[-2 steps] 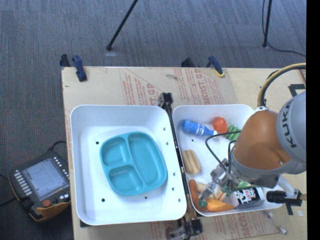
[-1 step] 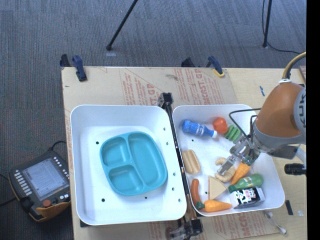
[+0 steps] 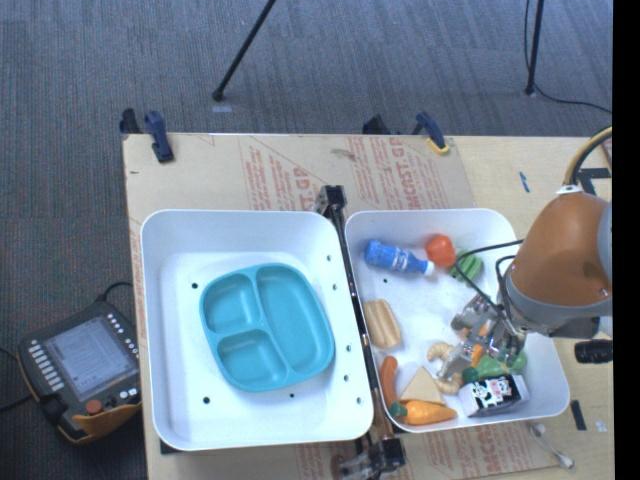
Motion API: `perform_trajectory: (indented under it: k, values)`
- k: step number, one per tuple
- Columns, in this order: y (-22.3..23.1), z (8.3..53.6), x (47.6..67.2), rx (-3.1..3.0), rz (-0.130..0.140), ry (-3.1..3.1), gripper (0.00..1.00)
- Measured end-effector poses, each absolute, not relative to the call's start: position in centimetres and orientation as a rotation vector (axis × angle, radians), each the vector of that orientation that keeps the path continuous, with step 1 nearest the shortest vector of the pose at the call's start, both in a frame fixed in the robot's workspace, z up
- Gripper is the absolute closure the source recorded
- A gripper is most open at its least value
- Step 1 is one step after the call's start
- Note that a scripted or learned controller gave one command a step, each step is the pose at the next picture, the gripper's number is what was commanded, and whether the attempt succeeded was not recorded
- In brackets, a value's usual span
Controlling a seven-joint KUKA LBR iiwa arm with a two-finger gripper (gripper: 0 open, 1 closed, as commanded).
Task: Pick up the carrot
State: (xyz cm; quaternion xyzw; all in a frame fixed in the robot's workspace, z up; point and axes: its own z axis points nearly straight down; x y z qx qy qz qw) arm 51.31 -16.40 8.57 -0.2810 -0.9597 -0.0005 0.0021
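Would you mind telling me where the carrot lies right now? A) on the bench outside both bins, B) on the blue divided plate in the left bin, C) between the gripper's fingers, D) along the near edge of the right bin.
D: the carrot lies along the near wall of the right bin, beside the pale wedge, while the blue plate sits in the left bin.

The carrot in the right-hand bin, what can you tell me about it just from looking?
The carrot is a small orange toy, plastic by its look, with a green tuft at its left end. It lies flat along the near edge of the right bin, its tapered tip pointing right toward a black-and-white carton. A pale wedge sits right behind it, apparently touching. The hand is above and to the right, not on it.
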Motion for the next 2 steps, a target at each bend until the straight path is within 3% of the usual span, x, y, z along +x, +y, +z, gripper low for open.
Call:
perform_trajectory:
  k: [1, 2]
  values:
    - [-13.7, 8.6, 49.2, -0.580, -0.003, -3.083, 0.00]
    - [-16.6, 11.2, 53.2, -0.758, -0.001, -3.046, 0.00]
